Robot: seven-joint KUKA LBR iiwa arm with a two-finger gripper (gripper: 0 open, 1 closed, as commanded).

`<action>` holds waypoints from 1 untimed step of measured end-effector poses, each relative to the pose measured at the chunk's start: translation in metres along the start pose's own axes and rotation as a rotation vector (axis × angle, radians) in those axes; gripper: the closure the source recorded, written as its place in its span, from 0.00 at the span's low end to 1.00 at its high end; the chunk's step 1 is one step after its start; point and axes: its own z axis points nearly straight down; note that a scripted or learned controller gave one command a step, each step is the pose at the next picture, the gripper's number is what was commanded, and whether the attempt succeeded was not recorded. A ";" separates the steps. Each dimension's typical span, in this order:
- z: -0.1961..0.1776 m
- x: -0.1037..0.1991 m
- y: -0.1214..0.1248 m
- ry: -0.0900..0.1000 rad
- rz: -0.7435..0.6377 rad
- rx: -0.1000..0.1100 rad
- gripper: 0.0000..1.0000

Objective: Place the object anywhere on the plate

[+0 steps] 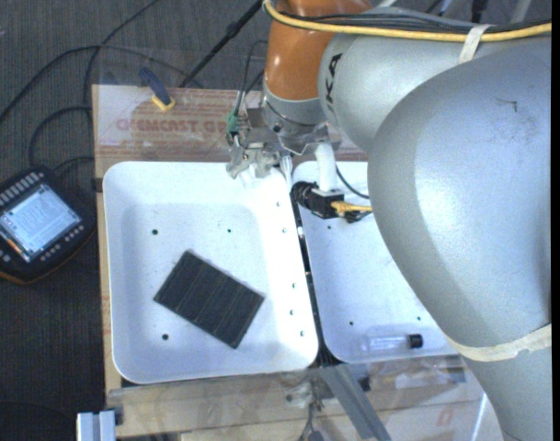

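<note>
On a wooden bench (169,118) over dark carpet, a flat dark ribbed rectangular plate (209,299) lies tilted in the left shallow white bin (132,246), while the gripper (257,165) hangs above its far rim, grip state undeterminable.

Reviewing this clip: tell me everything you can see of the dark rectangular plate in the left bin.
The dark plate is a flat, thin rectangle, charcoal to black, with faint parallel ridges or slats across its face; the material looks like matte plastic or rubber, though that is not certain. It lies flat on the floor of the left bin, turned at a slant to the bin's sides, in the half nearer the camera. Nothing rests on it and nothing touches it. The gripper is up at the bin's far rim, well apart from it.
</note>
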 end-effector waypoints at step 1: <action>0.017 0.082 0.010 0.000 -0.161 -0.001 1.00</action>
